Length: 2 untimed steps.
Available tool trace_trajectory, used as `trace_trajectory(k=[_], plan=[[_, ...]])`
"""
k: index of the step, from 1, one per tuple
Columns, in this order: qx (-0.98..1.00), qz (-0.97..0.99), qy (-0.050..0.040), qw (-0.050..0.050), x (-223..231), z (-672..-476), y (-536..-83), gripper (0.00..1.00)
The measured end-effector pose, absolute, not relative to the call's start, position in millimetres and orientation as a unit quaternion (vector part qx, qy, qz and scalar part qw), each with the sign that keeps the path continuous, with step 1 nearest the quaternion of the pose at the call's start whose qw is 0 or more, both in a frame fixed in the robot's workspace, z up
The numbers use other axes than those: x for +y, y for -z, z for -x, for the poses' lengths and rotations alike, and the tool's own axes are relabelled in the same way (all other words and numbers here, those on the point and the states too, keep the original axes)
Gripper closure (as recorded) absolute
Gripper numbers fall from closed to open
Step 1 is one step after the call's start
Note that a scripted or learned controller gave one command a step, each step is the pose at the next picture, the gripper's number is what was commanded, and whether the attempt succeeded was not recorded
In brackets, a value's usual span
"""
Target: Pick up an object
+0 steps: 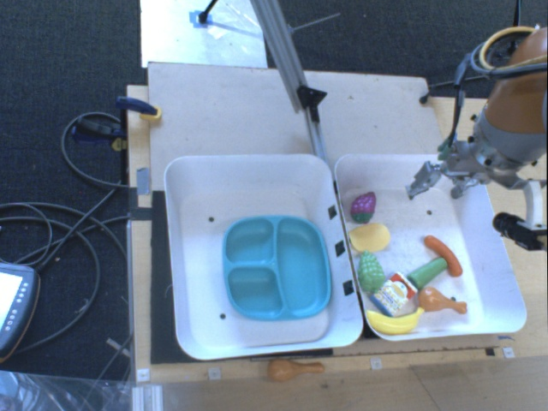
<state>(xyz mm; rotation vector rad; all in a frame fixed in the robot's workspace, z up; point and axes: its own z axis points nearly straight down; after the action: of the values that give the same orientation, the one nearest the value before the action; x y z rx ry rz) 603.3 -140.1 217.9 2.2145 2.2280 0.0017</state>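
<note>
My gripper point(439, 185) hangs over the far part of the right bin point(497, 255), its two fingers spread open with nothing between them. Toy foods lie below and to its left. A purple grape bunch point(364, 204) and a yellow lemon point(369, 237) sit by the bin's left wall. An orange-red sausage point(443, 255) and a green cucumber point(425, 272) lie in the middle. A green knobbly fruit point(370, 271), a small carton point(396, 296), a banana point(396, 322) and a brown drumstick point(441, 300) crowd the near end.
The left bin point(197, 229) holds a teal divided plate point(276, 266). An orange toy point(295, 368) lies on the bench in front of the bins. A grey pole point(282, 45) slants down to the wall between the bins. Cables and a clamp point(137, 107) lie at left.
</note>
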Motion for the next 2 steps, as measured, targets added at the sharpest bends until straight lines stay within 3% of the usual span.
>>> trace_trajectory(k=[1, 2], plan=[[0.709, -0.705, -0.0007, 0.0, -140, -603.3, -218, 0.0], [0.709, -0.705, 0.0008, -0.001, -139, -613.3, -166, 0.0]])
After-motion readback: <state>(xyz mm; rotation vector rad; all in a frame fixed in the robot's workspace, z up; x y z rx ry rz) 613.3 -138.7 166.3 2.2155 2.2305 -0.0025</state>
